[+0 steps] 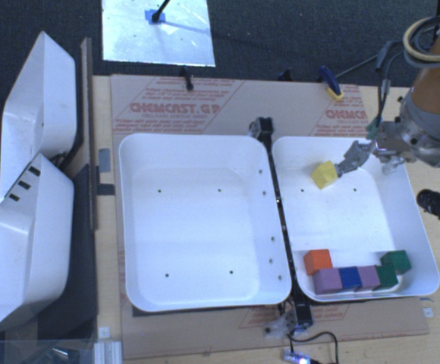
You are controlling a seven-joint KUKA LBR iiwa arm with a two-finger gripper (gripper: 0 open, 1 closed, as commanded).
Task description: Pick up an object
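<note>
Upper middle of the right bin [425, 237]: yellow block [324, 174], tilted on the floor, apart from the other blocks. Bare white floor on its left, front and right; back wall is near behind it. Gripper [352, 160] sits just right of the block, fingers pointing down-left at it. One grey finger [350, 159] ends at the block's right edge, touching or almost, can't tell which. Second finger isn't resolvable, so open or closed: cannot tell. Block isn't visibly between fingers.

Along the front wall of that bin: orange block [318, 260], purple block [327, 280], blue block [350, 277], pink block [369, 277], green block [393, 267], packed in a row touching each other, well apart from the yellow one. Wide bare floor between the row and the gripper.

Left bin [129, 226] sits beside it, rims meeting at the black centre strip [279, 211]. Arm [432, 105] comes in over the right bin's back right corner.
</note>
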